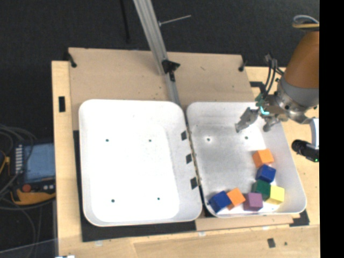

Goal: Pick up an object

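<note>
Seven small blocks are lying in the right bin [215, 112], all gathered toward its lower right part. Along the bin's right side an orange block [263, 157] is sitting uppermost, with a blue block [266, 173] just below it, a green block [262, 188] under that, and a yellow block [277, 193] beside the green one. Along the bottom edge a purple block [253, 201], a second orange block [235, 196] and a second blue block [220, 200] are sitting in a row, close together. The gripper [256, 120] is hanging over the upper right part of this bin, well apart from the blocks, its two fingers spread wide and gripping nothing. The left bin [131, 160] is occupying the centre-left of the frame.
</note>
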### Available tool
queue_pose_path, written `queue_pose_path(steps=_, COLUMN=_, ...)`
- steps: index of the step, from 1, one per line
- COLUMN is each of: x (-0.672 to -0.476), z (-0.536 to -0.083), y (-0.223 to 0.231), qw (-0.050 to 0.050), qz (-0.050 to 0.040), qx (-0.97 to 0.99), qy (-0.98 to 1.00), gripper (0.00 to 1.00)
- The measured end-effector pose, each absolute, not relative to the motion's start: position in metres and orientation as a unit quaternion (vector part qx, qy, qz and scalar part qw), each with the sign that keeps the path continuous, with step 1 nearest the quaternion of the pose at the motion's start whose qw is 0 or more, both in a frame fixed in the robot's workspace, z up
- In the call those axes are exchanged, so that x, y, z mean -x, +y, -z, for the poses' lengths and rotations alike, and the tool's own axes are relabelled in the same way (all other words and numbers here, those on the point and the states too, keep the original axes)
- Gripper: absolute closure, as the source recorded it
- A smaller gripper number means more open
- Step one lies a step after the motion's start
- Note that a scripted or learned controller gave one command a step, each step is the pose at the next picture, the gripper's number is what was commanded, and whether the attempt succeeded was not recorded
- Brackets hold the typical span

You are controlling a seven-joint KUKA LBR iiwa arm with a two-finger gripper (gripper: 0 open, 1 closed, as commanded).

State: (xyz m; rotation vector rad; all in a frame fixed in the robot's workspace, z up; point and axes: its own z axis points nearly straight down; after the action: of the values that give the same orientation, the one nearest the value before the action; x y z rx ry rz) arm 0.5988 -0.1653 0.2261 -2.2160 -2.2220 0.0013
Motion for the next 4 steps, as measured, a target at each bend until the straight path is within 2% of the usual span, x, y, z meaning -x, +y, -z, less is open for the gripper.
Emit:
queue_pose_path(steps=1, x=-0.6, z=-0.228, y=-0.165, qw=0.0, qz=0.0008, qx=0.706, qy=-0.708, gripper=0.0)
queue_pose_path(steps=2, x=-0.595, z=-0.171, y=-0.159, qw=0.001, qz=-0.0022, qx=0.707, qy=-0.707, gripper=0.0)
queue_pose_path(steps=4, x=-0.597, z=-0.097, y=-0.163, qw=-0.002, qz=-0.0009, qx=0.708, qy=-0.706, gripper=0.0)
